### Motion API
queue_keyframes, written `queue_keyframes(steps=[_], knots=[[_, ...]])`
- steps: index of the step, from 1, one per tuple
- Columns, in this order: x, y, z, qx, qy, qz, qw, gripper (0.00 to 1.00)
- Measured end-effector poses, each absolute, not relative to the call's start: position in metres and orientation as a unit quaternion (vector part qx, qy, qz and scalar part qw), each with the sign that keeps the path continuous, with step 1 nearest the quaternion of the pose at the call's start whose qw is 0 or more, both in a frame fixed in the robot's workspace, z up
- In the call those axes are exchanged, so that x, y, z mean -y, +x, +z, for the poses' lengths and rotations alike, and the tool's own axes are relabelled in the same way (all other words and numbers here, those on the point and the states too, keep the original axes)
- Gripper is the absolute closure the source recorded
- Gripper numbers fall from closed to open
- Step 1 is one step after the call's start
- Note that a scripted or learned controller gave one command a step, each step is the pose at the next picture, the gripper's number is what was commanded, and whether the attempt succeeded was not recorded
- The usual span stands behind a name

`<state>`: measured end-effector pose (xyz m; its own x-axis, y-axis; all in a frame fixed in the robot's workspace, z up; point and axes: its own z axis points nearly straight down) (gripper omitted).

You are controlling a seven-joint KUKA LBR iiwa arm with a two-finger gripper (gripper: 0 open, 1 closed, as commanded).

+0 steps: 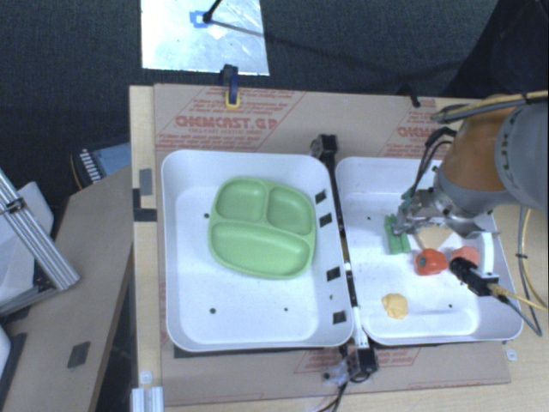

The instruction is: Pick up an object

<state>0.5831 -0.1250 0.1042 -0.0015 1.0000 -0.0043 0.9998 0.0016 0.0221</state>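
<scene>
Nearest lay a small yellow lump (395,305), alone on the floor of the right bin (369,187) by its near wall. Further back in that bin sat a red-orange piece (431,262), with a paler orange bit (468,254) just beside it, partly hidden by the robot's hardware. A green block (395,239) lay near the wall that divides the two bins.

The arm reached in from the right, and its tool (405,223) was low over the green block, at or just above its far end. Whether the tool was spread, closed or clamped on anything could not be told from this slanted view, and nothing was seen lifted clear of the bin floor.

The left bin (189,316) on the counter (343,114) carried a green divided plate (262,227), well apart from the arm.

By my judgement the task was at its approach or grasp step. The green block looked the likely target, still resting in the bin, so a secure grip and the lift were yet to come.
</scene>
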Motion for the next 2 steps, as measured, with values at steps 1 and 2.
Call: queue_keyframes(steps=[1, 2], knots=[[0.125, 0.584, 0.169, -0.708, 0.706, 0.0021, 0.003, 1.0], [0.117, 0.58, 0.226, -0.709, 0.705, 0.0023, 0.003, 1.0]])
